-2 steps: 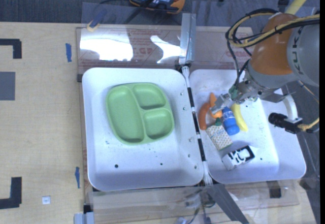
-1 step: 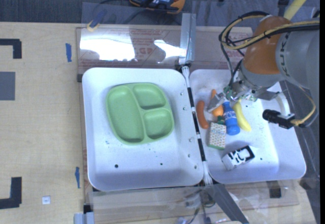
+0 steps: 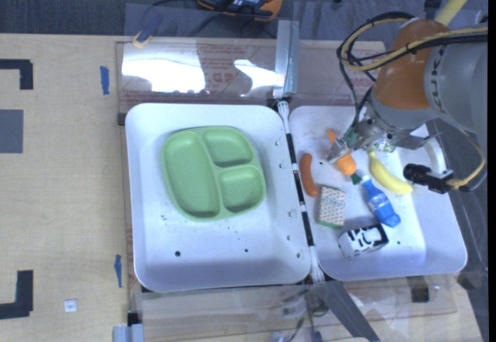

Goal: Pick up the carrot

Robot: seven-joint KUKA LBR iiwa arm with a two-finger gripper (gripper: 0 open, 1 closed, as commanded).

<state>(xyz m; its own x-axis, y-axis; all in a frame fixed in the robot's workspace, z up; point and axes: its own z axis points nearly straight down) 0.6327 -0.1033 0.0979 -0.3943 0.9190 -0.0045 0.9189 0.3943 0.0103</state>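
While the left bin [image 3: 147,255] holds a green divided plate [image 3: 214,171], the right bin [image 3: 442,247] holds a carrot [image 3: 344,159], sausage [image 3: 308,174], banana [image 3: 387,175], blue bottle [image 3: 380,202] and patterned packet [image 3: 332,205]. Above the banana, the claw [image 3: 346,144] touches the carrot's upper end; its opening cannot be told.

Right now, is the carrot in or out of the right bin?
In: the carrot lies inside the right bin, by the gripper.
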